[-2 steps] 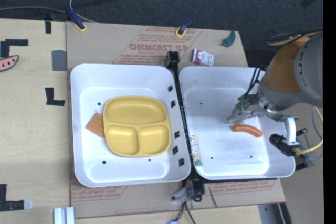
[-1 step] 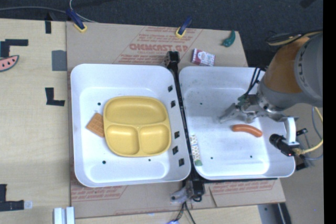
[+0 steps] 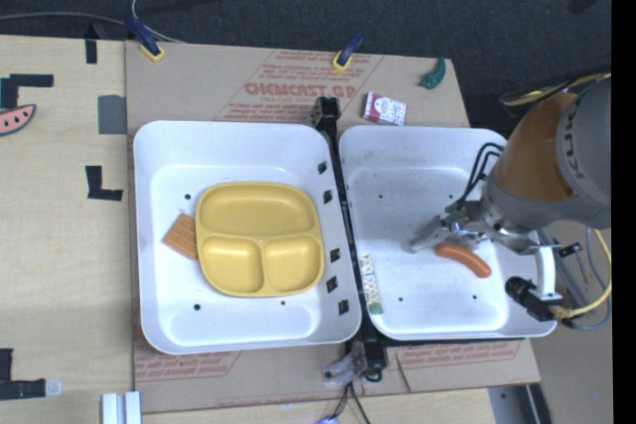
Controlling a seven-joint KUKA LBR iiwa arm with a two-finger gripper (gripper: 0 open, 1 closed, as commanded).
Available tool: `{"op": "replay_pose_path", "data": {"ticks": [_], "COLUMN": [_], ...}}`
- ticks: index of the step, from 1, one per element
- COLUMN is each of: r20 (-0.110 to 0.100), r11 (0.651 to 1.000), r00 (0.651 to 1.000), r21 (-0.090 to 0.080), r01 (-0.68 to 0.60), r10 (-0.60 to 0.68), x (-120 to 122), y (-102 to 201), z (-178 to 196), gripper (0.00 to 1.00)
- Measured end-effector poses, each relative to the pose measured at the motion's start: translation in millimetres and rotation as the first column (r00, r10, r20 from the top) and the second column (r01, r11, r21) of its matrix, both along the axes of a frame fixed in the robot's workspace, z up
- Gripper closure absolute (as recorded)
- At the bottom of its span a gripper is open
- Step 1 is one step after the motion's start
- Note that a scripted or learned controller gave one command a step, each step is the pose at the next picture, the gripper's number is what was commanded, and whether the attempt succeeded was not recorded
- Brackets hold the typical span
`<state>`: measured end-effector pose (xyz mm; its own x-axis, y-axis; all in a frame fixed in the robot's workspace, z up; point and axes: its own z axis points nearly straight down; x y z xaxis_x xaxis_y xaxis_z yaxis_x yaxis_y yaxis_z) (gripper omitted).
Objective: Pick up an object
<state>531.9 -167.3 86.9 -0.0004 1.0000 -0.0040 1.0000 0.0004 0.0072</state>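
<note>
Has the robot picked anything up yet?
Not yet. Done: the arm has reached into the right bin, and its tool sits low beside the orange hot dog. In hand: nothing I can see; the hot dog lies on the bin floor. Left: gripping and lifting it. The yellow plate rests in the left bin.

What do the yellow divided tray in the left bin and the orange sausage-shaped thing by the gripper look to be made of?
Yellow divided tray: likely moulded plastic, matte with a soft sheen and rounded compartment walls. Orange sausage-shaped thing: probably a plastic or rubber toy, smooth and evenly coloured; too small to tell further.
</note>
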Motion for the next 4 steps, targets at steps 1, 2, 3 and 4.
{"op": "replay_pose_path", "data": {"ticks": [1,2,3,4], "r20": [0.001,0.000,-0.001,0.000], "r11": [1.000,1.000,1.000,1.000], "r00": [1.000,1.000,1.000,1.000], "r21": [-0.001,-0.001,0.000,-0.001], "r01": [0.001,0.001,0.001,0.001], "r10": [-0.001,-0.001,-0.001,-0.001], "x": [0.2,0.1,-13.2,-12.7], "y": [-0.8,-0.7,21.5,21.2], "z": [9.6,9.5,-0.3,9.3], "gripper": [1.00,0.00,0.00,1.00]}}
